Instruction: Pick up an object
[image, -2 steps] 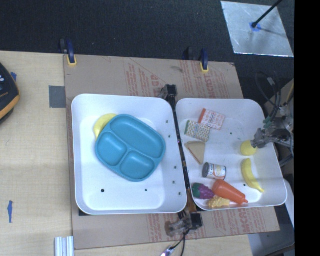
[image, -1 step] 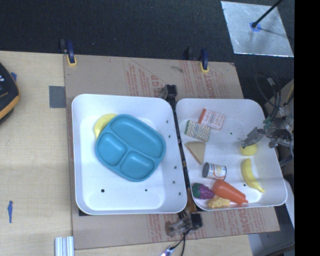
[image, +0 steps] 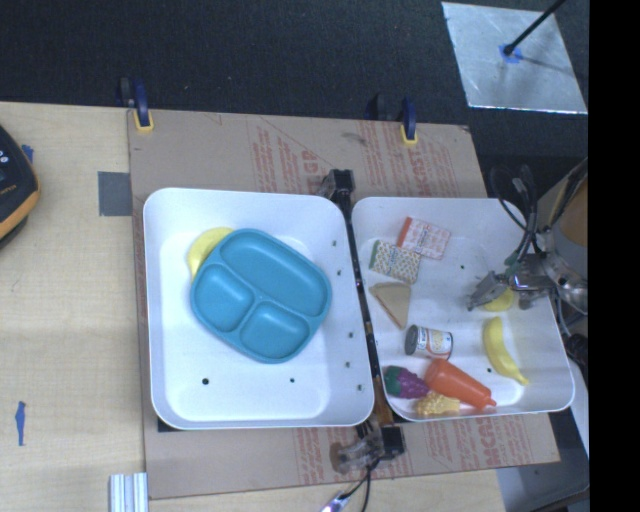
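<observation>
gripper is seen low over the right side of the right bin, just above the upper end of a yellow banana; something yellow shows at its tip, though whether that is pinched, or how the tool is set, cannot be told. a small can, an orange carrot, two patterned packets and a tan wedge are scattered in the same bin. a blue divided plate is laid in the left bin, partly covering a yellow object.

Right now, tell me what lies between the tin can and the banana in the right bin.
In the camera view, bare white bin floor separates the tin can and the banana; the carrot sits just below that gap.
</observation>
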